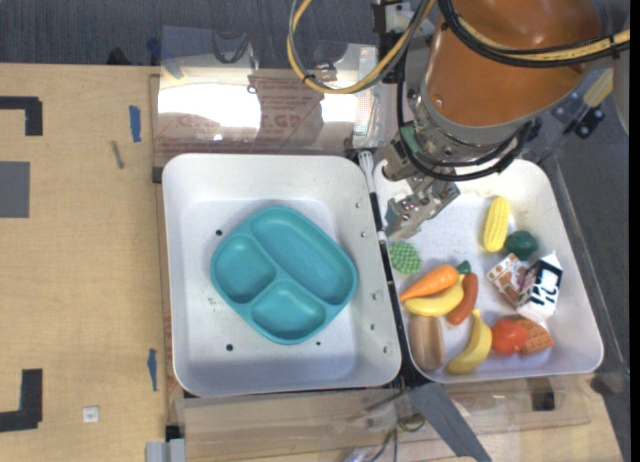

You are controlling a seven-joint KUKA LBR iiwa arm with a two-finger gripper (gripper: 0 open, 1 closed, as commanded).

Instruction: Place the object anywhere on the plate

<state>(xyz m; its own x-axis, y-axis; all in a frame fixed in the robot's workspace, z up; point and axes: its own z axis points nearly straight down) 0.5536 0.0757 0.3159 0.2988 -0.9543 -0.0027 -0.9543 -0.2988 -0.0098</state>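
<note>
A grey arm with a broad orange band [510, 25] reaches in from the right and hangs over the inner edge of the right bin [575, 250], its gripper [412, 212] poised above the bin's upper left corner, close to the wall where the two white bins meet. Whether the gripper is spread or pressed together cannot be told from this angle, and nothing is seen between its tips. Just below it lies a small green round piece [404, 256], and below that a heap of toy food: a carrot [432, 281] lying across a yellow banana-like piece [438, 301], a red-orange sausage shape [465, 297], a brown bun-like piece [427, 340] and a second banana [474, 344] curving along the bin's lower part. To the right sit a corn cob [496, 223], a dark green piece [520, 244], a small printed packet [512, 278] beside a black-and-white tag [545, 285], and a red tomato-like piece [512, 336] touching an orange one [538, 338]. All of these rest in the right bin, well apart from the plate [284, 272], a teal dish with three compartments that lies tilted in the middle of the left bin [200, 190]. Yellow cables [300, 45] loop off the arm above the bins, over a sheet of clear plastic [250, 110], and a tan board [75, 250] spreads out to the left.
</note>
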